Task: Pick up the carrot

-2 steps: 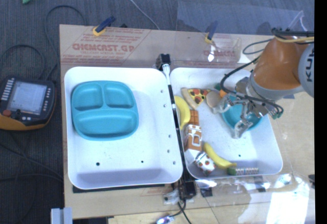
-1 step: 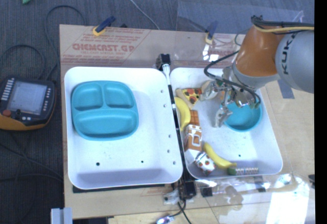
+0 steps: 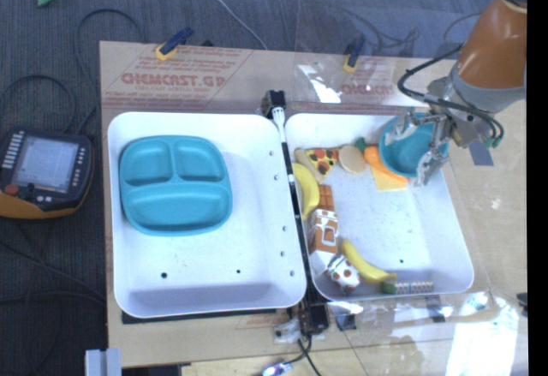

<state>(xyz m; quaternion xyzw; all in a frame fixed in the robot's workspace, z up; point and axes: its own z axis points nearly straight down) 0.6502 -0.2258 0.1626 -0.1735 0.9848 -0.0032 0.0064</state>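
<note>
Carrot (image 3: pixel 373 157) is what I'm after, and I see it in the right bin (image 3: pixel 445 233), at the bin's back end, lying against the left side of a teal bowl (image 3: pixel 404 147). It shows as a short orange piece with a bit of green at its upper left tip; a flat yellow-orange slice (image 3: pixel 392 181) sits just below it, touching the bowl's front edge.

From my console the gripper (image 3: pixel 431 152) hangs over the bowl's right side, with the arm (image 3: pixel 492 49) coming in from the right of it, orange band above the wrist. One finger (image 3: pixel 425 167) reaches down past the bowl's right rim toward the bin floor. The jaws look parted, with nothing between them, though the bowl hides part of them, so I'd call that likely rather than certain. The carrot lies on the far side of the bowl from the gripper, clear of both fingers.

Left of the carrot I see a tan round biscuit (image 3: pixel 352 159), then a pizza slice (image 3: pixel 321 160). Further from the bowl, toward the bin's front, lie a banana (image 3: pixel 307 187) along the left wall, a brown-and-white block (image 3: pixel 323 231), and a second banana (image 3: pixel 366 264).

A blue plate (image 3: pixel 175 184) with compartments rests in the left bin (image 3: pixel 257 280), well apart from the bowl.
</note>
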